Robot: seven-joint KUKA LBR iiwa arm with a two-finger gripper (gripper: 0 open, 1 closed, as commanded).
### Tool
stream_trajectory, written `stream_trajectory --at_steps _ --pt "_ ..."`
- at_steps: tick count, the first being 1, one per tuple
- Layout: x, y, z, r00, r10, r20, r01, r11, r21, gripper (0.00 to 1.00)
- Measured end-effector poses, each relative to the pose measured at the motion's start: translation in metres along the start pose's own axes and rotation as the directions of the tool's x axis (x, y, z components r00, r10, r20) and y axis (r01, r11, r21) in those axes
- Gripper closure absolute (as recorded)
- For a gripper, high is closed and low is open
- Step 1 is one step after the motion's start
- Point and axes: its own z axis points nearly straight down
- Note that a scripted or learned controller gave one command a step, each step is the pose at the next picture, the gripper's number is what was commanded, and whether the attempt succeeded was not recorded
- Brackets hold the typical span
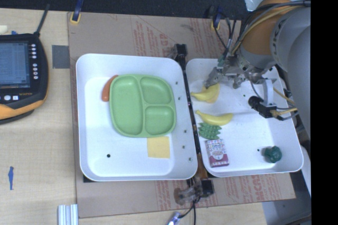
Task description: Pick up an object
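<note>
Nearest you, the right bin's (289, 168) front rim; no object is lifted, so the pick is not done.
From your left: the left bin (87, 113) holds a green divided plate (142, 105), an orange-red piece (107, 88) at its left edge and a yellow square (159, 147). Next, in the right bin: two yellow bananas (207, 94) (215, 118), a green leafy piece (209, 131), a red-and-white packet (216, 153), a dark green lump (272, 153). Your gripper (228, 76) hangs low just beside the upper banana; I cannot tell how its fingers stand, and nothing shows between them. Grasp and lift remain.
</note>
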Motion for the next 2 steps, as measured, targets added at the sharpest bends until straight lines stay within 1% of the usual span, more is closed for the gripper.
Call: stream_trajectory --at_steps 1,2 --pt "-0.028 -0.003 -0.035 1.000 0.002 -0.002 -0.002 1.000 0.001 0.00" --pt "0.007 -0.001 -0.006 1.000 -0.002 -0.002 0.002 1.000 0.006 0.00"
